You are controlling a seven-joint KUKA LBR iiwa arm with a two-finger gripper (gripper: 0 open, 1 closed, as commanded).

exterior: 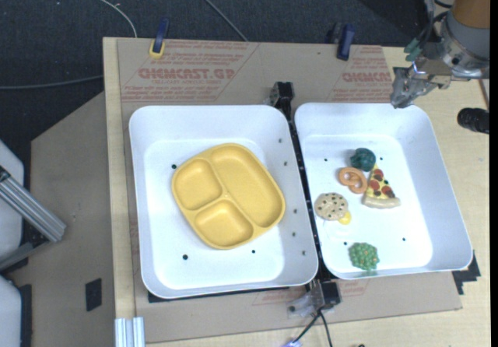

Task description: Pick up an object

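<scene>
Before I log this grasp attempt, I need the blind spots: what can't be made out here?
- Two-finger gripper, camera view: small and blurred above the right white bin's rim; finger state unreadable.
- Grey arm: cut off by the frame's edge.
- Small yellow piece: mostly hidden under the round chocolate-chip cookie.
- Dark teal round object: too small to identify.

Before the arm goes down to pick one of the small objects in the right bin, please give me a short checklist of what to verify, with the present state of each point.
1. Gripper is above the right bin: not ok, it hangs at the bin's far rim.
2. Gripper carries nothing: ok, no object is seen at it.
3. Fingers open: cannot tell.
4. Targets lie in the bin: ok, dark green ball, pretzel, pizza slice, cookie, broccoli.
5. An object has free space around it: ok for the broccoli; ball, pretzel and pizza slice crowd together.
6. Yellow tray is out of the way: ok, in the left bin.
</scene>
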